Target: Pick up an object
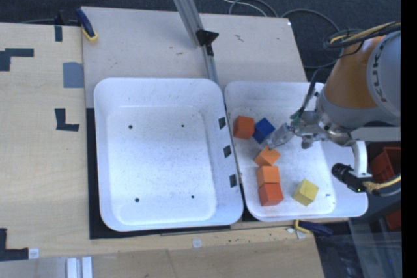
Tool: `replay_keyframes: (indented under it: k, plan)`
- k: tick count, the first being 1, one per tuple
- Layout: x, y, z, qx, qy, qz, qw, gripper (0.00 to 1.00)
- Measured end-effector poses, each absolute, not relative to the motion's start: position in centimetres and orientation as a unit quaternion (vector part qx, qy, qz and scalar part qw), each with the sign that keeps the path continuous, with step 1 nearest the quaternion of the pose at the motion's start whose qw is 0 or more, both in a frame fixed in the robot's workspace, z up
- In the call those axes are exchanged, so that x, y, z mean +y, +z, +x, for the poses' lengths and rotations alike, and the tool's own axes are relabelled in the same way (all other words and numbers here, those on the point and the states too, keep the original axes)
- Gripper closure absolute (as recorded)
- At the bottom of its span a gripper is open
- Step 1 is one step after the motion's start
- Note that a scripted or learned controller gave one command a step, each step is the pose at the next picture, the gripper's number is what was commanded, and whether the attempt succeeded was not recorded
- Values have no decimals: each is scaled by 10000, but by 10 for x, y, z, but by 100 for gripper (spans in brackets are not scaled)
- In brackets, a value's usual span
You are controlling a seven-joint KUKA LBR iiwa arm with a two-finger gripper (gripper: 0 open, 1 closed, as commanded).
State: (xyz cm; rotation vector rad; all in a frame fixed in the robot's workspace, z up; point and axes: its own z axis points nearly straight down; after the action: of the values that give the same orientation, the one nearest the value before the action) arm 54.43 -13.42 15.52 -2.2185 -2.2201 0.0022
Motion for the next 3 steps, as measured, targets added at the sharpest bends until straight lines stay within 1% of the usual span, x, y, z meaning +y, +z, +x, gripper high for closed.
replay_keyframes:
  k: [1,2,3]
  plan:
    - [-116,108,539,-7076,-4,-7066,-3,0]
    - [-90,91,507,-7073,16,-7069,26,0]
    - [-91,100,508,-7072,15,-7070,27,100]
